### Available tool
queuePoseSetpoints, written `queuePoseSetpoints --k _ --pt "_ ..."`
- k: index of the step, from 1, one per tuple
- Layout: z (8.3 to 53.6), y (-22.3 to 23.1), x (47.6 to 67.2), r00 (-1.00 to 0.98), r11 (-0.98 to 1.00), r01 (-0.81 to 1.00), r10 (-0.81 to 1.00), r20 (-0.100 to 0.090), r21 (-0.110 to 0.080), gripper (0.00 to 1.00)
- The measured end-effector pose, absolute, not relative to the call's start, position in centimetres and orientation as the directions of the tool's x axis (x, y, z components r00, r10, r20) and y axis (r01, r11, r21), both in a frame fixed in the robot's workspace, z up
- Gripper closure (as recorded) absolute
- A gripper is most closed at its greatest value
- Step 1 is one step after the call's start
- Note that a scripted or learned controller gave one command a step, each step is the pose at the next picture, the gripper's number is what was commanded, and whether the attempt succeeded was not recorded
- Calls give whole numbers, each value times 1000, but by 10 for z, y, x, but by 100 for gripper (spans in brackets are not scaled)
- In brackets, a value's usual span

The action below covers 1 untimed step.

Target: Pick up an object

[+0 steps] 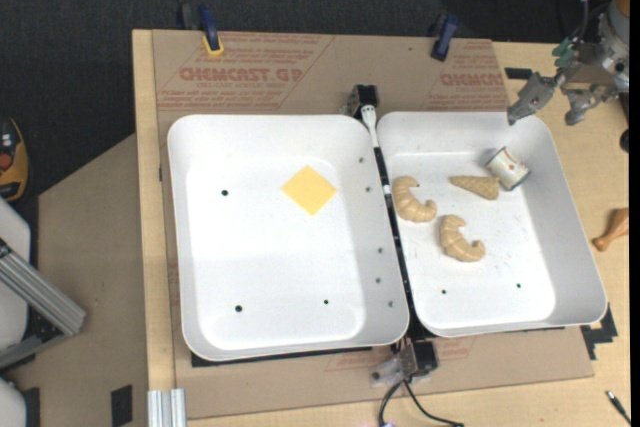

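Observation:
In the right bin (560, 285) lie two tan croissant-shaped pieces (413, 199) (460, 239), a tan cone-shaped piece (475, 185) and a small white and grey cylinder (507, 167) that touches the cone's right end. A flat yellow square (310, 189) rests in the left bin (200, 245). My gripper (552, 105) hangs over the right bin's far right corner, above and to the right of the cylinder. Its two fingers (525, 100) are spread, so it is open, with nothing between them.
The bins sit side by side on a brown board (300, 65), held by two blue clamps (208, 27) (443, 35) at its far edge. A wooden peg (612, 233) lies to the right of the right bin. Cables run at the front (405, 385).

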State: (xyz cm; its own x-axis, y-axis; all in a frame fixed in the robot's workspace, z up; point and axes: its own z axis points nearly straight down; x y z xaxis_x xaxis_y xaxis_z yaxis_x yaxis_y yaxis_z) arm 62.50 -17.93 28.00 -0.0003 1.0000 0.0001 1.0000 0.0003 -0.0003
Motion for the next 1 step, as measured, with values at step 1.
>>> queuePoseSetpoints --k 1 --pt "169 -218 636 2 -2 1000 1000 1 -5 0"
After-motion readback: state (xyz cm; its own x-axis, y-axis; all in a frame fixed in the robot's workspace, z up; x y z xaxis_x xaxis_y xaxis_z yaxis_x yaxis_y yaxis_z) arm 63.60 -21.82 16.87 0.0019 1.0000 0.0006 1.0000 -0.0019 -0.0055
